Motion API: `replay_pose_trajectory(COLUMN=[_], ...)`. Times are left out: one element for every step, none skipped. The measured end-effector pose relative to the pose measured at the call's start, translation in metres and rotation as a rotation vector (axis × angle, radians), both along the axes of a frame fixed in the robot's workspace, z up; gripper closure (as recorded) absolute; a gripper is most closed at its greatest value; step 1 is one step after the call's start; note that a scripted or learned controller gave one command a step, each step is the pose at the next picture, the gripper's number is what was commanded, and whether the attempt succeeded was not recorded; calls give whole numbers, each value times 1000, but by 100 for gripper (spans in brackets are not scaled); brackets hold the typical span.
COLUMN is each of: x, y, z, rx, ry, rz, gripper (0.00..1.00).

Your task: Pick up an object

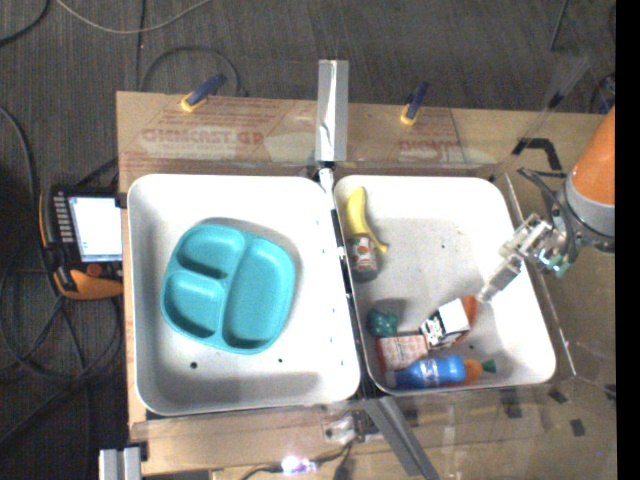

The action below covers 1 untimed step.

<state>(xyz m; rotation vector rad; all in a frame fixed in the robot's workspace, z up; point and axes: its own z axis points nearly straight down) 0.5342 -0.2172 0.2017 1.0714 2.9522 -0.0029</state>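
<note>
gripper [497, 281] poised over the right bin [520, 230], near the small white box [452, 320]; we cannot tell its opening. we should centre over the box before descending.

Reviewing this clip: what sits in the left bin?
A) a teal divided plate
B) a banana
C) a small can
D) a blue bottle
A: the teal divided plate lies alone in the left bin; the banana and the blue bottle lie in the right bin.
</note>
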Motion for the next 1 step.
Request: replay_pose_trajectory(x=[75], y=[-4], z=[-17], rx=[4], ry=[-2], rz=[-25], gripper=[0])
